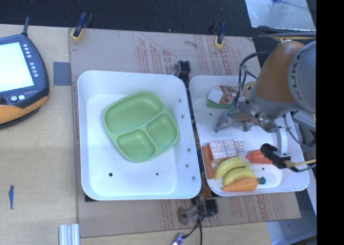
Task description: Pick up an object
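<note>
Cardboard-covered bench point(140, 50), two shallow white plastic bins: the right bin point(301, 182) holds a yellow plastic toy banana point(235, 167), near its front edge. It looks light, rigid and slick; best gripped across its middle. The grey two-finger gripper point(226, 122) hovers behind it, fingers seemingly apart, clamping nothing.

Grey, rounded arm casing point(303, 80) with a broad orange band point(275, 69) above the wrist, glossy under the light. Thin black cables point(243, 69) looped along the left of the orange part, running toward a metallic grey gripper point(223, 123) of angular, bare-metal pieces. Darker brownish fittings at the wrist joint point(252, 117), details too blurred to tell.
</note>
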Available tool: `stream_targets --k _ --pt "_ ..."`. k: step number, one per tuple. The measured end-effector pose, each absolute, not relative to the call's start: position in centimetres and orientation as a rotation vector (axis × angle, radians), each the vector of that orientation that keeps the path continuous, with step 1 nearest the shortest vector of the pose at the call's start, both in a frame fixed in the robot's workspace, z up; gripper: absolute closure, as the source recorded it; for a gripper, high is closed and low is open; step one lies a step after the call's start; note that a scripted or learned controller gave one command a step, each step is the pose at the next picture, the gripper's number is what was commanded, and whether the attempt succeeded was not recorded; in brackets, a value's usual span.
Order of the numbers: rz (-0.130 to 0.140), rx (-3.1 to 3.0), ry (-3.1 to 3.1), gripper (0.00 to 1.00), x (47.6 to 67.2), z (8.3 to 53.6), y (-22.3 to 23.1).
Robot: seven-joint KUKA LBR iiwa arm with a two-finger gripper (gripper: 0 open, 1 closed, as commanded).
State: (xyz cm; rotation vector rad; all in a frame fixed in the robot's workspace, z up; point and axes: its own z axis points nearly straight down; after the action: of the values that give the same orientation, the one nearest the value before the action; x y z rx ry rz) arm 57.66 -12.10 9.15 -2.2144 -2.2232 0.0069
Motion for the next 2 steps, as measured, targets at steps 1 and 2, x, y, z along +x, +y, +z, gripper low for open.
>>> stream_targets --k 1,2 --pt "0.002 -2.216 -2.225 0.00 64.3 11.3 -14.8" --pt "0.030 -2.206 -2.218 0.00 65.4 9.7 -13.2"
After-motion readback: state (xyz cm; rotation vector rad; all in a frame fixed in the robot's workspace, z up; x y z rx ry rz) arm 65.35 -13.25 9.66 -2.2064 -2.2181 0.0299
